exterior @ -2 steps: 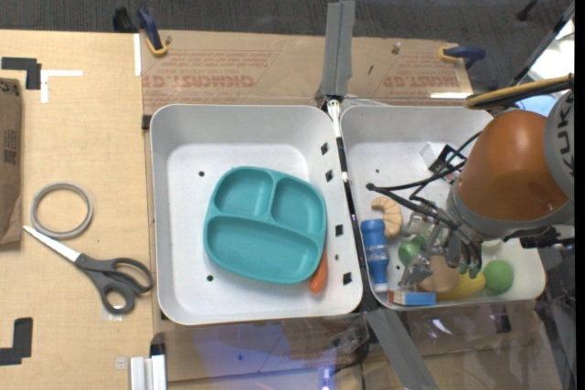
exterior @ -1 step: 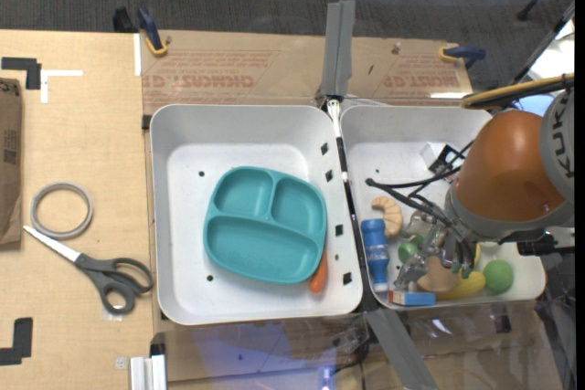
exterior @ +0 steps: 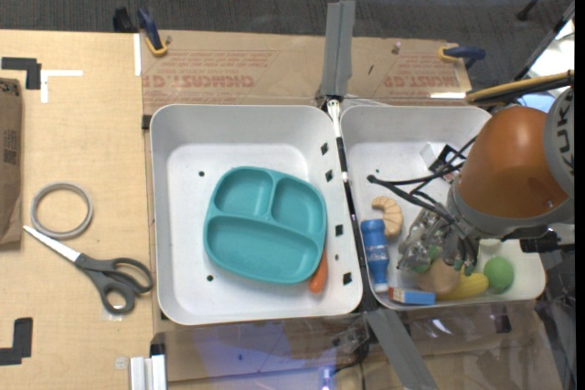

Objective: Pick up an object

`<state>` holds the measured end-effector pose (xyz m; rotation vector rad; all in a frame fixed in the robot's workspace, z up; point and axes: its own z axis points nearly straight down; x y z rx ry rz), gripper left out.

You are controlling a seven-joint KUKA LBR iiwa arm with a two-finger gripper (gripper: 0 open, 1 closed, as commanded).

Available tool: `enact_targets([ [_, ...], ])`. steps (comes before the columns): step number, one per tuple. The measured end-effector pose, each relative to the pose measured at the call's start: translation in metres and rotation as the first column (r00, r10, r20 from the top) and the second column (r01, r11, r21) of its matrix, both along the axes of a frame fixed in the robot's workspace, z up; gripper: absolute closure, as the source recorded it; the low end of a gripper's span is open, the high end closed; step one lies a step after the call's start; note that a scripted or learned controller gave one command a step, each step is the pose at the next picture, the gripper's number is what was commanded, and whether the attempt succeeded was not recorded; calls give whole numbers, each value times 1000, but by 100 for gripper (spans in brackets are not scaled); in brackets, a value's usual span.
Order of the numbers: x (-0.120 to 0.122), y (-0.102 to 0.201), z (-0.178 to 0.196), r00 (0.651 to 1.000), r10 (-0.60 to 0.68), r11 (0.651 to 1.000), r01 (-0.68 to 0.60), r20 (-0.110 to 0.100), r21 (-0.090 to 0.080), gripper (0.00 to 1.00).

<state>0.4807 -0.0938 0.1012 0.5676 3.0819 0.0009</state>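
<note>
Sitting in the left bin [exterior: 174, 196], a teal plate [exterior: 265, 226]; gripper [exterior: 437, 249] state unclear.

on the wooden bench left of the bins lie scissors [exterior: 96, 269] with grey handles, blades pointing up-left, and just above them a tape roll [exterior: 61, 209] lying flat — near, not touching. a brown bag [exterior: 9, 162] sits at the left edge. cardboard [exterior: 302, 71] lies behind the bins — blue clamps [exterior: 151, 30] hold its corners.

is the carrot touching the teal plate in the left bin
Touching. In the camera view the carrot lies against the lower right edge of the teal plate, its top tucked under the rim with no white gap between them.
</note>
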Motion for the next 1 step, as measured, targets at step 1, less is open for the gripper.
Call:
enact_targets([
  [1, 50, -50, 79, 970, 245, 970, -245, -4, -1, 100],
])
